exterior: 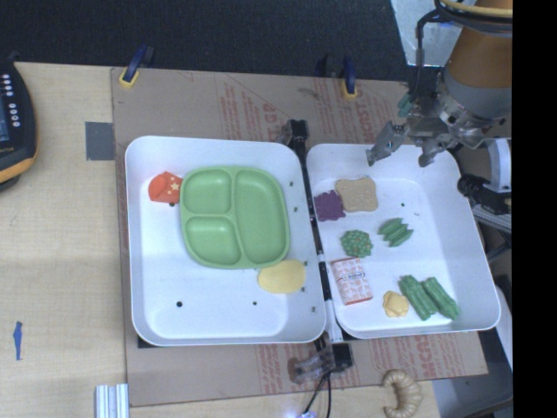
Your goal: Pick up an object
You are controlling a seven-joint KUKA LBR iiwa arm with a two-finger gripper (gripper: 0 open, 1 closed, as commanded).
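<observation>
My gripper (405,152) hangs open over the far edge of the right bin (470,259), with nothing between its two fingers. Just below it lies a tan bread slice (357,195), with a purple grape bunch (328,205) to its left. Further toward the front are a green broccoli piece (355,243), green pea pods (395,231), a pink and white carton (351,280), a small yellow piece (395,304) and two dark green cucumbers (427,297). The left bin (157,312) holds a green divided plate (235,216), a red piece (164,187) and a yellow lemon-like piece (282,277).
Blue and yellow clamps (349,77) pin the cardboard base at the far edge. A black and orange pendant (13,124) lies at the far left of the bench. A tan curled toy (402,393) rests in front of the right bin. Black clips (296,132) sit between the bins.
</observation>
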